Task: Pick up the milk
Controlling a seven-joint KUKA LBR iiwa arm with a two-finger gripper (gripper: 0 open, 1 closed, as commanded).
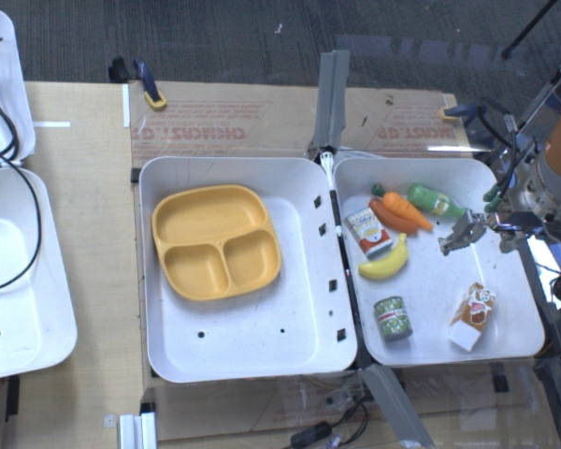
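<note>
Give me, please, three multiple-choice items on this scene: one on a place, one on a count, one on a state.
1. Where does the milk lie?
A. on the yellow plate
B. in the right bin, near its front right corner
C. on the bench outside the bins

2. How many compartments has the plate?
A. two
B. three
C. five

3. What is the state of the gripper?
A. above the right bin, holding nothing
B. lifting the banana
C. resting on the plate

Key: 1 B, the carton lies there, apart from the can. 2 B, one long section and two smaller ones. 3 A, nothing sits between its fingers; the banana lies on the bin floor.
</note>
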